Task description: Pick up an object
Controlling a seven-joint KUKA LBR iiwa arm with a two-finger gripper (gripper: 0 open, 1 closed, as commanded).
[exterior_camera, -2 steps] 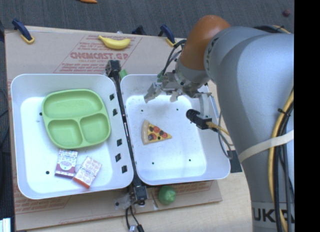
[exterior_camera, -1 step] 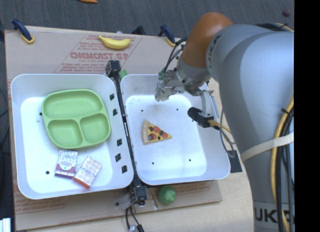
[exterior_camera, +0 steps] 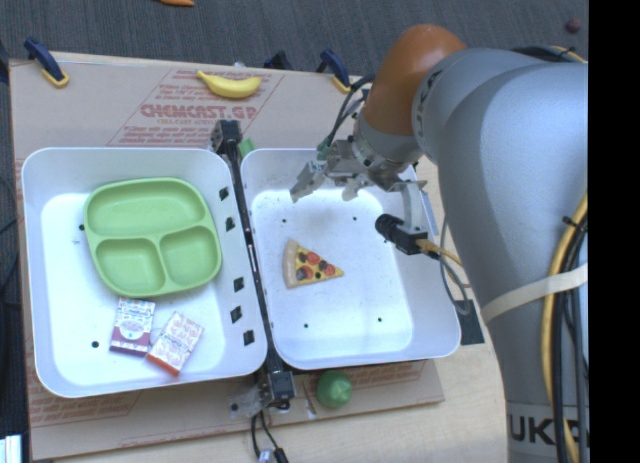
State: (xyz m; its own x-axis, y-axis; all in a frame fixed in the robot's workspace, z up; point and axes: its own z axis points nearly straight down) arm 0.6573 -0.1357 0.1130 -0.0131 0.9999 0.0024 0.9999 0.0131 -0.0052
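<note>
A toy pizza slice [exterior_camera: 310, 264] lies flat in the middle of the right bin [exterior_camera: 420, 326]. My gripper [exterior_camera: 328, 189] hangs over the far part of that bin, behind the slice and well apart from it. Its two fingers are spread open, one fingertip [exterior_camera: 301, 191] to the left, with nothing between them. In the left bin [exterior_camera: 45, 351] a green divided plate [exterior_camera: 150, 233] rests toward the back. Two small snack packets [exterior_camera: 132, 326] [exterior_camera: 176, 341] lie side by side near the front.
A toy banana [exterior_camera: 230, 81] lies on the cardboard behind the bins. A green ball [exterior_camera: 335, 388] sits on the bench just in front of the right bin. A black divider [exterior_camera: 245, 251] runs between the bins. The arm's bulk covers the right bin's right side.
</note>
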